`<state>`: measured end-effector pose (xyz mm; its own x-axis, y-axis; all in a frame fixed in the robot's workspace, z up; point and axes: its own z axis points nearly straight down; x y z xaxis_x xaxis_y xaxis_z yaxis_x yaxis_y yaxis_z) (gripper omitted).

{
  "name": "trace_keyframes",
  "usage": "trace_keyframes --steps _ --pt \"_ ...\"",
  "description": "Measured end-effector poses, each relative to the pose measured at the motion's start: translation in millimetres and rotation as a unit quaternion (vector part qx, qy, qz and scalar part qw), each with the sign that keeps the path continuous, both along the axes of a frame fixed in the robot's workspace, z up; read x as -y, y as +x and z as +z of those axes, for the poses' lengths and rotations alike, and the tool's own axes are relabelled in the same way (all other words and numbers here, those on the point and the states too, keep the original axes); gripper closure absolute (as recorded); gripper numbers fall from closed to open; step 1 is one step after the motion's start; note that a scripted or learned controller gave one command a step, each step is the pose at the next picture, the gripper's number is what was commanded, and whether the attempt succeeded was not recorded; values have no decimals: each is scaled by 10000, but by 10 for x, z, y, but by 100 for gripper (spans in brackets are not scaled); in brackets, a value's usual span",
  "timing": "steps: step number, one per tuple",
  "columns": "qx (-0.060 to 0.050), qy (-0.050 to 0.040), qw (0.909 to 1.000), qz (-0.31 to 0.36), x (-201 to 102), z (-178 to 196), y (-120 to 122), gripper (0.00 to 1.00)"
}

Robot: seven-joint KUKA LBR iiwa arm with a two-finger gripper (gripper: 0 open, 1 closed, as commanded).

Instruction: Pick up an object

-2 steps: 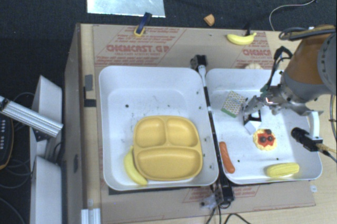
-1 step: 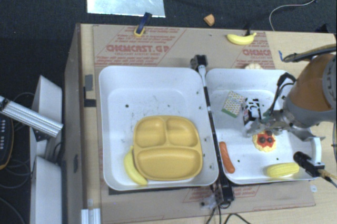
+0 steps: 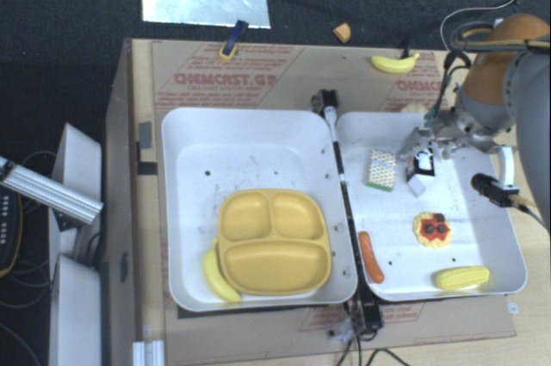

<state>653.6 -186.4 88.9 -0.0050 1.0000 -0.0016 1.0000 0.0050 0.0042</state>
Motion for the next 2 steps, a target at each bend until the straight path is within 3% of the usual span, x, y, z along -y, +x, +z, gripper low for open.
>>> trace_keyframes --steps 1,2 --pt "11 -9 10000 23 2 112 9 100" --pt "5 9 10000 8 -631 618 164 100"
